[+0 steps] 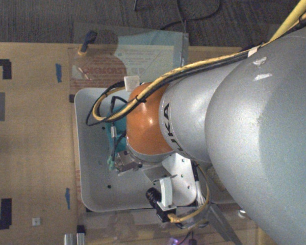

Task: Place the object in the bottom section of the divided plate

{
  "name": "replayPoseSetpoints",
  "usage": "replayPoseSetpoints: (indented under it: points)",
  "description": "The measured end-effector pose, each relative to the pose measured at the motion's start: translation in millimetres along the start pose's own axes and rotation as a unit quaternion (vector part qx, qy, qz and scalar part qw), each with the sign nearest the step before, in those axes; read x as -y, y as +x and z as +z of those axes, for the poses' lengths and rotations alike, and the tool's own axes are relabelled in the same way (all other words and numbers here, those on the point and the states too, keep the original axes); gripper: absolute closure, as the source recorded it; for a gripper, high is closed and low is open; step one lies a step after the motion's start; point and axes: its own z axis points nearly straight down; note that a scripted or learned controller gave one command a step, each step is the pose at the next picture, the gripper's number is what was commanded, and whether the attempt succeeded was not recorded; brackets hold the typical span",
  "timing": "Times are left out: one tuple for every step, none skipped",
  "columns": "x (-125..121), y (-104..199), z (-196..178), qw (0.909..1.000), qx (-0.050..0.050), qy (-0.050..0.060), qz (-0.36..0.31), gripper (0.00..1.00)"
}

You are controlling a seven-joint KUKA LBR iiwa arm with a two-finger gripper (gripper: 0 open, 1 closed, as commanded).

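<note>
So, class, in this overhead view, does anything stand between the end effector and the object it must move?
That cannot be settled. The arm, with its orange band, lies over the middle of the white bin and hides what is beneath. The strip of bin floor left of it shows no obstacle.

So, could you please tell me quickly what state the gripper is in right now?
Gripper: cannot be told; the arm covers most of it above the white bin.
</note>
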Motion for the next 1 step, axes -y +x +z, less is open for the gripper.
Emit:
replayPoseSetpoints:
  points:
    - [-22.2,-47.0,45.4,0.9781,-0.006,-0.005,0.208,1.0]
